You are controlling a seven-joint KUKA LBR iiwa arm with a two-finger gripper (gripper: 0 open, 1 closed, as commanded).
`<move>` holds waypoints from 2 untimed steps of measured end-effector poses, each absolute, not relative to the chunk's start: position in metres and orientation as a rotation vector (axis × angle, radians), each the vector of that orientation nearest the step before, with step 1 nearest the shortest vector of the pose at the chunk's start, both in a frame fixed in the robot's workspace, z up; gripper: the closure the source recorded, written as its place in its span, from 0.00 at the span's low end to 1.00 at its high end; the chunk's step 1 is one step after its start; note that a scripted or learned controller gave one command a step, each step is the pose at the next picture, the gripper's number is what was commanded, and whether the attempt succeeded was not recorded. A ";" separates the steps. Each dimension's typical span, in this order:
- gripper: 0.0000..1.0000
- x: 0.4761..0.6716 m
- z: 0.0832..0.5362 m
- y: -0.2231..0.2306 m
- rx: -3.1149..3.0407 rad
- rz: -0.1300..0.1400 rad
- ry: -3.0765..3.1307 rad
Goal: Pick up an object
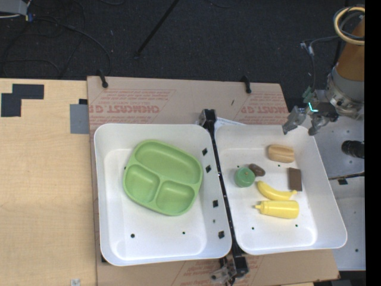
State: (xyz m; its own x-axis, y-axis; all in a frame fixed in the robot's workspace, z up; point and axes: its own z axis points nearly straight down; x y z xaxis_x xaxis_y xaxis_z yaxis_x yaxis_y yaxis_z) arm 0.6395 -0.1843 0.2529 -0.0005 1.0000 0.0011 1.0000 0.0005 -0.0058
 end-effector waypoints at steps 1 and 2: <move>0.00 0.640 0.254 -0.184 -2.219 0.003 -2.221; 0.00 0.638 0.209 -0.190 -2.216 0.006 -2.219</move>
